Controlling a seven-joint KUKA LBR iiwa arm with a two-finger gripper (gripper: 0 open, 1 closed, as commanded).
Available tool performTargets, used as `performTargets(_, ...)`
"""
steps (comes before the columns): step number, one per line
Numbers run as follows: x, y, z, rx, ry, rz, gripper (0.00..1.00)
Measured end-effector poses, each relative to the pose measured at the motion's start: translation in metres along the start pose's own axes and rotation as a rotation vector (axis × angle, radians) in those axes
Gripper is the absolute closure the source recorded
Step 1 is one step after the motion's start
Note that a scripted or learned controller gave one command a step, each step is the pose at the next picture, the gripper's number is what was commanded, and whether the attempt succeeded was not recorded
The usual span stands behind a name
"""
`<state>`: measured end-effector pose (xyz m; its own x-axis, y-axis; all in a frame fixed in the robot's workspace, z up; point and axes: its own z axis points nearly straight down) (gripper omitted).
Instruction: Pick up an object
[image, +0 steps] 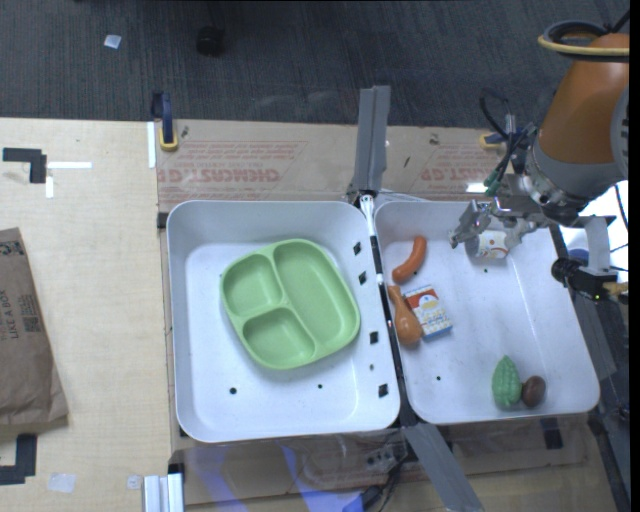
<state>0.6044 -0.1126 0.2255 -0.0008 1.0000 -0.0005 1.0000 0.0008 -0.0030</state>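
Two shallow white plastic bins sit side by side on the pale wooden tabletop. The left bin holds a light-green plastic plate with three compartments, lying flat near the bin's middle.

The right bin is the landmark for everything else. Along its left wall lie an orange sausage-shaped toy towards the far corner, and nearer the middle of that wall an orange-brown pear-shaped toy, its narrow end pointing towards the sausage. Just beside the pear, on its right, lies a small flat carton with a red and white printed face, touching or almost touching it. In the bin's near right corner a knobbly green oval toy lies against a small dark-brown round toy.

The grey arm with its orange band reaches over the bin's far right corner. The pincer hangs above the bin floor by the far wall, well apart from the carton. A small whitish thing shows at its tips, but whether the pincer is spread or pressed together cannot be told.
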Motion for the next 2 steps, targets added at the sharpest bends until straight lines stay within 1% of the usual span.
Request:
performTargets(1, -0.091, 0.01, -0.024, -0.003, -0.002, 0.086, 0.0)
performTargets(2, -0.093, 0.049, 0.065, -0.001, 0.0, 0.329, 0.0)
